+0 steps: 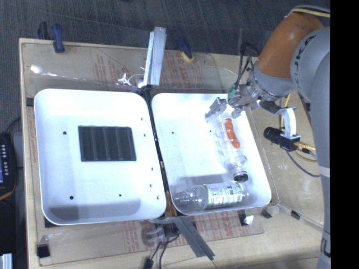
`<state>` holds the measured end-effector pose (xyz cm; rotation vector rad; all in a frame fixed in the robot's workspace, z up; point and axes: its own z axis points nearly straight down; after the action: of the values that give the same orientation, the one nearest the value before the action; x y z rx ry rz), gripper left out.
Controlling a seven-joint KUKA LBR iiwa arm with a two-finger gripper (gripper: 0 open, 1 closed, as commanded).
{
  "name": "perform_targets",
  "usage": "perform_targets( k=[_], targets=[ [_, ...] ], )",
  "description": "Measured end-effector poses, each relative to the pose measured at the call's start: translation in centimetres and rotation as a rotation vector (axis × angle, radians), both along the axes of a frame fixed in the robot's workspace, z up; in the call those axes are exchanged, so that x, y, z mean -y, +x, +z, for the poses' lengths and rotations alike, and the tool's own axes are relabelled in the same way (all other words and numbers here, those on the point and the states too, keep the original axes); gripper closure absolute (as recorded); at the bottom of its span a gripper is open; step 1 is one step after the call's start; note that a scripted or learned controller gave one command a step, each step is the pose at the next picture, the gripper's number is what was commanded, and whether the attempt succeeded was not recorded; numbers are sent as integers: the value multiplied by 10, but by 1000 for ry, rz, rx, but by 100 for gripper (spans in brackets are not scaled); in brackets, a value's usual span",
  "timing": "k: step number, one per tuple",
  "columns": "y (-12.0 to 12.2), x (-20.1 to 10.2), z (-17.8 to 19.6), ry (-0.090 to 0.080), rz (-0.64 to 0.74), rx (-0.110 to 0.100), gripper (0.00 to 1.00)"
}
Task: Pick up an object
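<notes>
Roughly, near to far:
Near bottle: clear plastic water bottle (210,196) w/ printed label, lying on its side along the near wall of the right bin (185,122), cap end toward the left. Looks empty or nearly so, so prob. light; thin walls will dent under squeeze; round + smooth, so likely to roll or slip out of a pinch.
Grip pt, near bottle: across the labelled mid-body, fingers square to its long axis; neck is stiffer but narrower.
Mid bottle: second clear bottle (231,144) w/ orange patch inside or on it, lying lengthwise along the bin's right side, dark cap at the near end. Same handling: light, crushable, slippery. See-through body makes its edges hard to read.
Grip pt, mid bottle: mid-body near the orange patch, approached from above.
Left bin (56,167): holds a dark ribbed rectangular pad (106,143), flat, well apart from both bottles.
Gripper (224,108): at far right part of right bin, just above the mid bottle's far end; can't tell if it's apart or together, nothing seen between them.
Far: metal bar (155,55) standing behind the bins' seam.
</notes>
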<state>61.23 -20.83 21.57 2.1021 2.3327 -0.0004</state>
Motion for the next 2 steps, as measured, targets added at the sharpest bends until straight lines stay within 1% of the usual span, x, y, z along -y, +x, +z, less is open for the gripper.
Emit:
perform_targets(
  k=[1,2],
  targets=[
    [-5,-1,-26,2,80,-4,0],
    [9,1,-13,0,102,0,0]
  ],
)
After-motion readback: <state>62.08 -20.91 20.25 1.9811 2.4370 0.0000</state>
